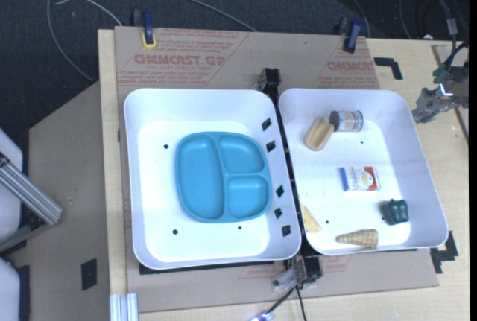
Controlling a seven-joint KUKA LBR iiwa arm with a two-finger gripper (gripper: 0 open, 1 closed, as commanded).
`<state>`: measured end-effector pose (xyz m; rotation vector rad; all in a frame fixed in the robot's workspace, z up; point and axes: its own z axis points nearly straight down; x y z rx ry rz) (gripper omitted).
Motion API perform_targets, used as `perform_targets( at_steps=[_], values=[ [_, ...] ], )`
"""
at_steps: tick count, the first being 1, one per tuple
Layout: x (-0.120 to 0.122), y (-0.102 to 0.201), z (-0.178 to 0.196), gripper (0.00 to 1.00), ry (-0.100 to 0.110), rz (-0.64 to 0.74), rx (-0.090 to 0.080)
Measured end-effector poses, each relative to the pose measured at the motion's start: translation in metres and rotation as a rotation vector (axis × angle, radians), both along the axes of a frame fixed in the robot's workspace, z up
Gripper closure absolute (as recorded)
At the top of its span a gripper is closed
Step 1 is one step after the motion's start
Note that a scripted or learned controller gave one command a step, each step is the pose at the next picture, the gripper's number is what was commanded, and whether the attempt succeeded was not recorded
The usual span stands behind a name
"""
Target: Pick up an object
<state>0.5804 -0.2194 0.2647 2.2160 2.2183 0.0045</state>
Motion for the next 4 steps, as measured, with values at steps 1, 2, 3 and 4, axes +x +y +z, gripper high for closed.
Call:
perform_targets(
  at_steps=[1, 2, 3, 4],
  values=[
    [-0.013, 0.060, -0.005, 1.00, 0.008, 0.005, 0.006],
    [-0.011, 0.120, -0.014, 1.00, 0.009, 0.006, 0.006],
    [-0.015, 0.180, -0.026, 1.00, 0.009, 0.005, 0.006],
    [-0.021, 0.231, -0.019, 1.00, 0.008, 0.006, 0.005]
  ],
)
